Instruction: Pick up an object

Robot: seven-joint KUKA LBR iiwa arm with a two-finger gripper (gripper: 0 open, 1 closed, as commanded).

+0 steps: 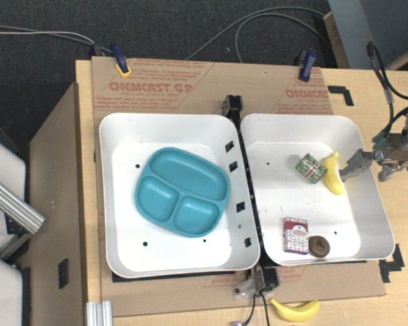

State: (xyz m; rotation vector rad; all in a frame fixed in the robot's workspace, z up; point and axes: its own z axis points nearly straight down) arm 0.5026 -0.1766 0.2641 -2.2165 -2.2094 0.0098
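From above, you see the gripper [367, 163] at the right bin's [367, 212] far edge, one grey finger reaching toward the yellow banana [334, 174], though whether the claw is open or closed cannot be told. Beside the banana lies a small green packet [311, 168]; a red-and-white box [296, 236] and brown round object [319, 246] sit near the front wall. Your left bin [115, 202] carries a teal divided plate [182, 191].

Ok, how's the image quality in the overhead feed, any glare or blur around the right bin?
Camera view: lighting even, shadows soft; the right bin and left bin are bright white but not blown out; banana and green packet sharp; the tool at the right rim looks slightly soft.
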